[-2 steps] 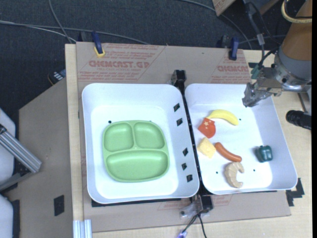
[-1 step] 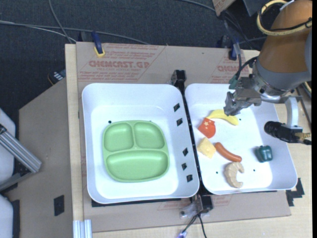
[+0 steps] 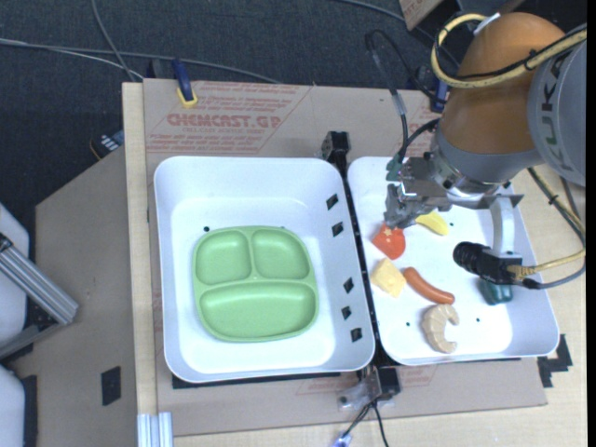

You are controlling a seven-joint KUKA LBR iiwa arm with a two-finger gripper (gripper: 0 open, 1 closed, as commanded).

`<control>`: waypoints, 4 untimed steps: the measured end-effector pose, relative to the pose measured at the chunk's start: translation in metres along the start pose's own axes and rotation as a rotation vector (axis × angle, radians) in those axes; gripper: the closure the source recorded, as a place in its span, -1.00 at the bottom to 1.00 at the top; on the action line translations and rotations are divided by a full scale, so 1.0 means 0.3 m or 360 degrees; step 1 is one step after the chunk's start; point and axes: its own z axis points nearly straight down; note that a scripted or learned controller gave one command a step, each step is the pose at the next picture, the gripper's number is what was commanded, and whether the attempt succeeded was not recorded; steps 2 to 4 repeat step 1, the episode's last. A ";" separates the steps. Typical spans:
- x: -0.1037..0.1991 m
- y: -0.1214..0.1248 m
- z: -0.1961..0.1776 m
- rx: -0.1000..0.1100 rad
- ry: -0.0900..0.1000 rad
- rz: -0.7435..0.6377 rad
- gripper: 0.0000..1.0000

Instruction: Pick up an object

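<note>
1. The arm (image 3: 507, 82) is cut off by the right edge.
2. The yellow piece (image 3: 431, 222) is partly hidden under the gripper (image 3: 402, 214).
3. The right bin's (image 3: 531, 329) far rim is hidden behind the arm.

Even overhead light is washing out both white bins (image 3: 177, 250), soft shadows are pooling under the arm (image 3: 503, 82), and fine detail is smearing slightly throughout.

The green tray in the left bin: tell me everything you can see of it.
The green tray is pale green, looks like smooth moulded plastic, with rounded corners and three compartments: two small ones at the far side, one wide one nearer the camera. It lies flat, right way up, roughly centred on the floor of the left bin. Nothing lies in it or touches it.
</note>
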 end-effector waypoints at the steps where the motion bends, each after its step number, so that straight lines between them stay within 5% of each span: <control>1: 0.129 -0.095 0.034 0.0003 -0.0001 0.0003 1.00; 4: 0.129 -0.095 0.034 0.0003 -0.0001 0.0003 1.00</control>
